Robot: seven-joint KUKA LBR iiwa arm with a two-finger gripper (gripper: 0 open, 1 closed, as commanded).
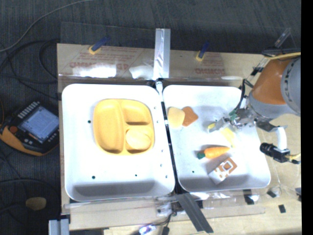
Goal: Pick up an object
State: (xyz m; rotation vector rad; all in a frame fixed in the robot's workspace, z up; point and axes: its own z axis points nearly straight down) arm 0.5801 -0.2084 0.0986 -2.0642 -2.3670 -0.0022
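My view, right bin (254, 177): toy carrot (215, 152) long axis left-right, green top left; gripper (230, 121) state unreadable; no legible labels.

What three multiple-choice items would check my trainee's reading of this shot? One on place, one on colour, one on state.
1. Where does the carrot lie?
A. left bin
B. right bin
C. the floor

2. What colour is the tray?
A. yellow
B. blue
C. black

3. How does the gripper stand?
A. parked beyond the bench
B. low over the left bin
C. low inside the right bin

Key: 1 B, the carrot lies beside the boxy toy. 2 A, it is yellow against the white bin. 3 C, its tip is down by a small pale piece.
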